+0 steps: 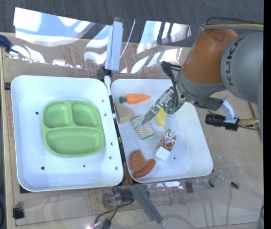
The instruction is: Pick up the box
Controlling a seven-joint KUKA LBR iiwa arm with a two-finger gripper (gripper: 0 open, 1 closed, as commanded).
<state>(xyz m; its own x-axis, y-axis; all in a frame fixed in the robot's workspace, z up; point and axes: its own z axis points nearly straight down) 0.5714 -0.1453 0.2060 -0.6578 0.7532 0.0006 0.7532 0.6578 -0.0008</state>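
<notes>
In the right bin, a small brown and white box lies tilted, near the middle. To its upper left is a green and white patterned packet. My gripper reaches down and to the left from the grey wrist, and its tip sits just above the patterned packet. A yellow piece lies right beside the gripper. The brown and white box is apart from the gripper, a short way below and to the right of it. Nothing is seen held.
The right bin also has a carrot, a tan slice, a brown round piece and a red sausage. The left bin holds a green divided plate. The arm's body covers the right bin's upper right corner.
</notes>
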